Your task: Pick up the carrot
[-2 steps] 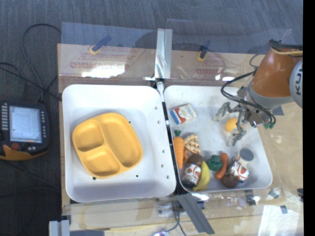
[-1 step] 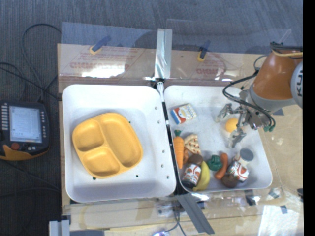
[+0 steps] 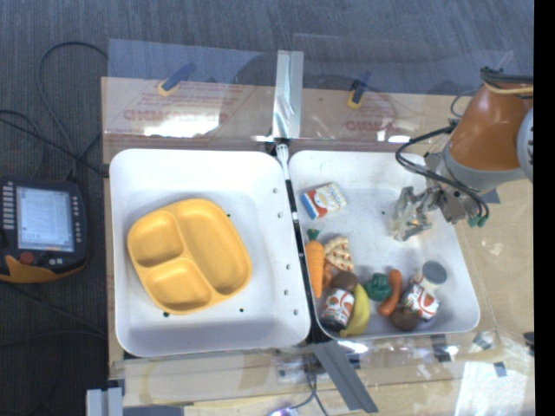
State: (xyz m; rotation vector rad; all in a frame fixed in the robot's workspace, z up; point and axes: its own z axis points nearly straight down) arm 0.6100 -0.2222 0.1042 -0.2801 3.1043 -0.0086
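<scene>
The carrot point(image 3: 315, 266) is orange with a green top and lies lengthwise along the left wall of the right bin point(image 3: 375, 173). My gripper point(image 3: 409, 220) hangs over the right part of that bin, well to the right of the carrot and apart from it. Its fingers point(image 3: 404, 217) point down and left with a gap between them and nothing in that gap.
A yellow divided plate point(image 3: 188, 253) lies in the left bin point(image 3: 139, 173). In the right bin are a small carton point(image 3: 323, 200), a waffle point(image 3: 338, 253), a banana point(image 3: 357, 310), a can point(image 3: 421, 300) and other toy foods near the front wall. A tablet point(image 3: 41, 225) lies at far left.
</scene>
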